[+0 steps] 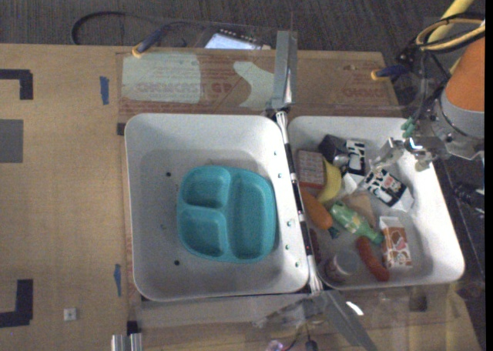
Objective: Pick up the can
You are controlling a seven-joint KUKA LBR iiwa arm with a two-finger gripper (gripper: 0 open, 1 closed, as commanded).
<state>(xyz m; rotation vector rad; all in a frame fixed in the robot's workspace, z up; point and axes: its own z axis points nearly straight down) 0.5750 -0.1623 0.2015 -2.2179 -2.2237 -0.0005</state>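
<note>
Camera view showed the gripper [389, 158] low over the right bin [447, 265], above a black-and-white carton [384, 185]; whether its jaws were spread I could not tell. The can [337, 267] lay well apart, at the bin's near edge beside a sausage [373, 259]. Crowding neighbours risked a wrong grab.

tray [227, 212] in left bin [146, 142], can [337, 267] at right bin's [439, 249] front

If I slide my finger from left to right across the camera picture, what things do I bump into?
Teal divided plate → carrot → green bottle → little carton with red print → the robot's claw.
</note>
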